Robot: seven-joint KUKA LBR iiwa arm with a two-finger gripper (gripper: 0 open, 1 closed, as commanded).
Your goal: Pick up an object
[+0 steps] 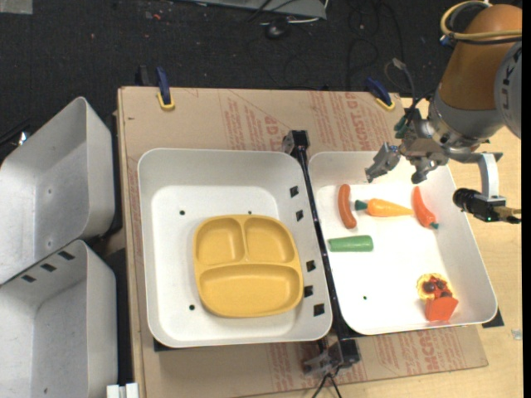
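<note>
My gripper [404, 166] over the right bin's [477, 259] far edge, fingers apparently spread with nothing between them, cardboard-covered bench [241, 114], dark floor [83, 40] beyond

Yellow tray [247, 265], green cucumber [350, 243]

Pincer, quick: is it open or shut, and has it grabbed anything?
Pincer: open, holding nothing, above the far end of the right bin.
</note>
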